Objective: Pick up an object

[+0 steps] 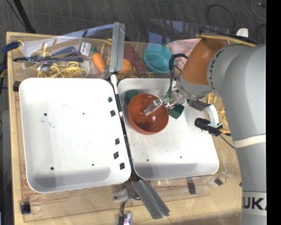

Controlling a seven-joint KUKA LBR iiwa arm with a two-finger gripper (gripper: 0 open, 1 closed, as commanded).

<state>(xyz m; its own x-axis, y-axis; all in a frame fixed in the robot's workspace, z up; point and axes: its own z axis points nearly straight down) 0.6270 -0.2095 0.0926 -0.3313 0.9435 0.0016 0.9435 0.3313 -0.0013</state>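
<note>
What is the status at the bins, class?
Gripper down inside the red-brown bowl, right bin. Bowl not lifted. Dark green objects crowd the bowl's rim.

Teal cup (158, 56) behind the bins, carrot (99, 61), yellow tangled cord (61, 70), clear plastic sheet (61, 41)

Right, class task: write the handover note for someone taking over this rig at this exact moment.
End effector: reaching into the red-brown bowl in the right bin; it holds nothing that can be seen.
Things: bowl sits at the bin's far left; green pieces lie beside it.
Left bin: nothing in play there.
Done: arm is at the bowl.
Left: secure a grasp and lift.
</note>
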